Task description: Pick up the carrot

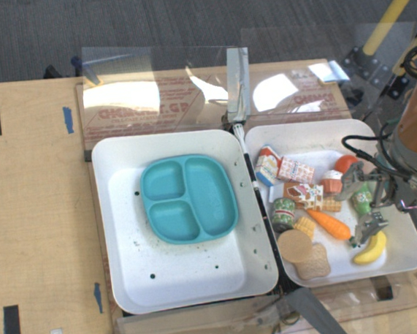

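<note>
**Gripper low over the right bin, carrot just to its left**

Gripper (367, 210) hangs low in the right bin (408, 257), reaching in from the right edge with dark cables looping above it. Its metal parts blur into the clutter beneath, so whether it is apart or together cannot be told, and nothing can be seen caught in it. The carrot (330, 225) lies just to its left, orange and slanted on the bin floor, apart from it. A yellow banana (371, 250) lies just below the gripper, and what looks like a red tomato (346, 163) sits above it. Further left past the carrot lie two flat tan bread slices (303, 252) and small printed boxes (294, 170). Well away to the left, the other bin (119, 230) bears a teal divided plate (189, 198).
</note>
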### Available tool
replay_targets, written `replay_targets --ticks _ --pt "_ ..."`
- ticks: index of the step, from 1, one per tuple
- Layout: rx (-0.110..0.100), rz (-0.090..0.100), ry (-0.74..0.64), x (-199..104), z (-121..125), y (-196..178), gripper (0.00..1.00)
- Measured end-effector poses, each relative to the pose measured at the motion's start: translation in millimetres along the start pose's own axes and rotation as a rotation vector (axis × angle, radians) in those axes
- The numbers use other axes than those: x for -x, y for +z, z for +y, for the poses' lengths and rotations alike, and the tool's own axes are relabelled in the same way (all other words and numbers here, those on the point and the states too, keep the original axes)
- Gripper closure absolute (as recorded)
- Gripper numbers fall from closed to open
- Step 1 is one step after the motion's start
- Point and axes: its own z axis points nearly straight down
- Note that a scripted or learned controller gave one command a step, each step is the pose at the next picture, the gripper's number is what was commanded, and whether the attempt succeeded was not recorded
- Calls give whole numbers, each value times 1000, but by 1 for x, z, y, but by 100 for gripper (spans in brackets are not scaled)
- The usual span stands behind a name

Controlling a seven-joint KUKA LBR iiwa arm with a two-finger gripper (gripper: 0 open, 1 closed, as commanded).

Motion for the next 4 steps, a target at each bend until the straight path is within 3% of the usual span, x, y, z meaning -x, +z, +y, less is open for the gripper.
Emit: replay_targets --ticks 1,2,3,4 --pt "2 5 10 36 -18 132 0" --pt "-2 -8 -107 54 -21 141 0" --pt "-5 -11 -101 57 -10 141 0" --pt "-5 -20 -103 61 -8 130 100"
